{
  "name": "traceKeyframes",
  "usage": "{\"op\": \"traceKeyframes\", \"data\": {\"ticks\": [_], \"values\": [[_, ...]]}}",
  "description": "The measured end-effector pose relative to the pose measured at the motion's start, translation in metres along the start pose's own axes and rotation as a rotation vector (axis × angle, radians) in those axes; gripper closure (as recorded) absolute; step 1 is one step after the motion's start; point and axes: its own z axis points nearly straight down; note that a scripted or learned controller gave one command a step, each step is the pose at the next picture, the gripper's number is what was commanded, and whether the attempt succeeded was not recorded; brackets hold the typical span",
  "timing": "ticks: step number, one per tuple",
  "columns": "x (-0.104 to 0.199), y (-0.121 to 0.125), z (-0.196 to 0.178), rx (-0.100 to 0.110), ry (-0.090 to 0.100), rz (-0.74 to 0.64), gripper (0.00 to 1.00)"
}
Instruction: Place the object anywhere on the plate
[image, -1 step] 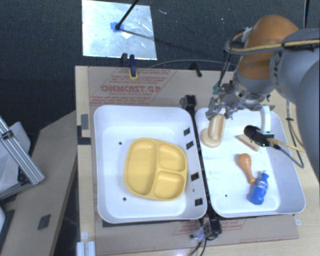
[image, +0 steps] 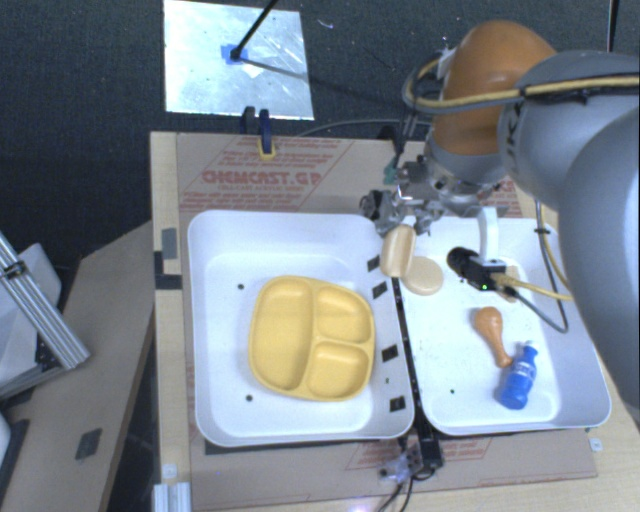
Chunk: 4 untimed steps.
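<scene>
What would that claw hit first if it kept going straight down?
Probably the tan piece hanging right under the gripper, then the rim where the two bins meet. Depth is hard to judge from this slanted view.

My gripper (image: 400, 215) hangs over the seam between the two shallow white bins, a tan oblong block (image: 397, 250) under it. The yellow three-compartment plate (image: 310, 338) lies in the left bin (image: 225, 330). In the right bin (image: 570, 385), a beige disc (image: 424, 276) sits beside the block, with a tan wooden pestle-shaped piece (image: 491, 332) and small blue bottle (image: 517, 378) nearer the front.
</scene>
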Motion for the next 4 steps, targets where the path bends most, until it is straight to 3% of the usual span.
{"op": "traceKeyframes", "data": {"ticks": [1, 3, 4], "values": [[0.051, 0.015, 0.004, -0.001, -0.001, 0.001, 1.0], [0.159, 0.019, 0.014, 0.0, -0.001, 0.002, 1.0], [0.187, 0.019, 0.002, 0.001, -0.001, 0.004, 1.0]]}}
